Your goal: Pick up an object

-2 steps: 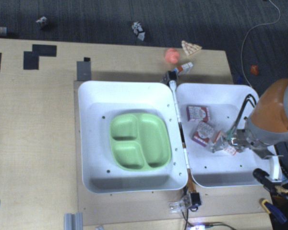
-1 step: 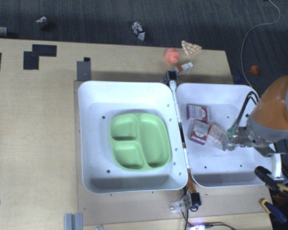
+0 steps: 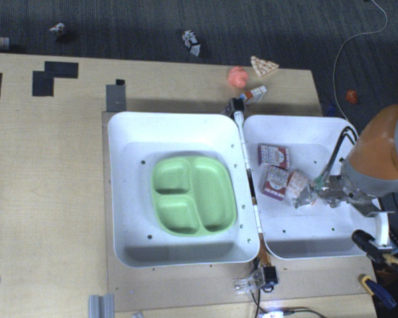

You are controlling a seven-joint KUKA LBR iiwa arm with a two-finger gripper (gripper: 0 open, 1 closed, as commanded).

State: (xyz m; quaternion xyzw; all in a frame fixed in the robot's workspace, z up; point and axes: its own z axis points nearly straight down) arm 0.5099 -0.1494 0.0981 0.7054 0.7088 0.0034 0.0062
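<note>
The right bin (image 3: 331, 238) holds a red and white packet (image 3: 273, 155) near its back left. Just in front of that lies a darker red packet (image 3: 276, 181), with a crumpled pale wrapper (image 3: 296, 184) against its right side. My gripper (image 3: 310, 197) is low in this bin, right at the wrapper's right edge. The grey arm with its orange band (image 3: 378, 154) reaches in from the right. Whether anything is held is hidden by the gripper body.
The left bin (image 3: 129, 177) holds a green divided plate (image 3: 194, 194). Behind the bins on the bench lie a pink ball (image 3: 237, 77), a triangular slice toy (image 3: 264, 65) and a small tube (image 3: 255, 94). A black cable runs along the divider between the bins.
</note>
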